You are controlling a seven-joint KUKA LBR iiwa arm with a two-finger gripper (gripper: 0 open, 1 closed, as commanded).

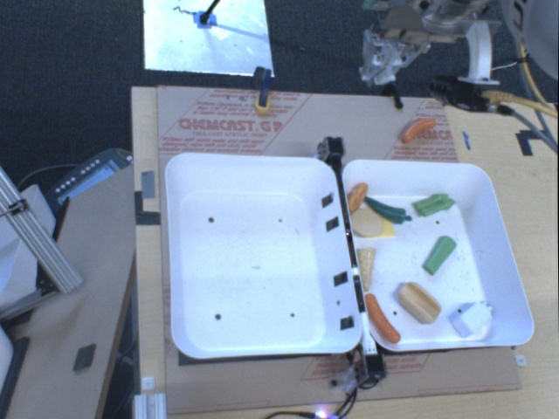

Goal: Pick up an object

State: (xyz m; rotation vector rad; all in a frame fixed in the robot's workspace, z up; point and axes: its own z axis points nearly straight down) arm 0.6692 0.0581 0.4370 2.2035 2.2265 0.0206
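Above the table's (218, 382) far edge, the grey arm's gripper (384, 64) hangs over dark floor; whether its fingers are spread cannot be told. Glossy plastic food lies in the right bin (502, 234): an orange sausage (382, 318), a tan bun (419, 303), green pods (439, 254). Another sausage (417, 130) rests on cardboard.

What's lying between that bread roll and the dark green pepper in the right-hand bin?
In the camera view, a green vegetable piece lies roughly between the bread roll and the dark green pepper, slightly to the right.
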